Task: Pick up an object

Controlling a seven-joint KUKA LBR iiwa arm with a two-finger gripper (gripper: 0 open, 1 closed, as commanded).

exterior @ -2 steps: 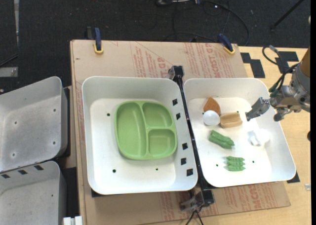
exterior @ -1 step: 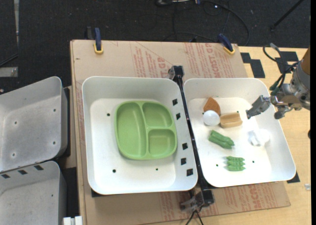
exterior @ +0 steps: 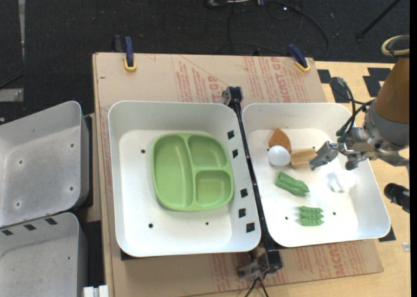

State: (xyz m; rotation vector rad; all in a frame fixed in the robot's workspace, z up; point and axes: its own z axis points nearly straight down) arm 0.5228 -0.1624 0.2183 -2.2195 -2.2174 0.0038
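Hovering my hand (exterior: 324,156) over the right shallow white bin (exterior: 371,224), grip state I cannot tell; the tan wooden block (exterior: 302,157) lies just to its left, long axis left-right, beside the small white ball (exterior: 279,155).

arm (exterior: 394,103): wide orange-tan band on the upper part, smooth and rounded, with a pale ring at its top edge. below the band the body goes grey, a rounded metal-looking housing. black cable (exterior: 352,116) loops off the grey section along its left side. gripper (exterior: 324,156): dark grey and silver, blocky, angular bracket parts with a few small dark fittings; one slim dark finger (exterior: 320,158) sticks out from it. a separate black rounded piece (exterior: 396,193) shows lower down. screws and markings too small to make out.
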